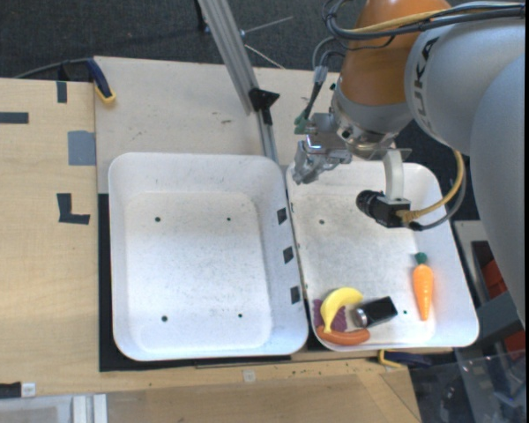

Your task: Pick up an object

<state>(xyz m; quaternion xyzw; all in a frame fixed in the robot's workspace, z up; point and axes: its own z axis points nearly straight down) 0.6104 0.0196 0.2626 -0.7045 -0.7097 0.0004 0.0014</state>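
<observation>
Small orange plastic toy carrot with a green top (422, 290) lies alone near the right bin (353, 227)'s right wall, far from the gripper (307, 169), which hangs at the bin's upper left corner; whether its fingers are spread cannot be told. Probably light, stiff and slippery, best pinched across its thick middle. No legible writing.

The far right corner of the right bin (441, 324) is covered by the arm (441, 60), whose bulk is cut off by the top and right edges. The gripper (307, 167) is too small and blurred for its state to be told. In the near corner, a purple thing (318, 309) is largely hidden beneath a banana (339, 303) and a red piece (344, 335).
</observation>
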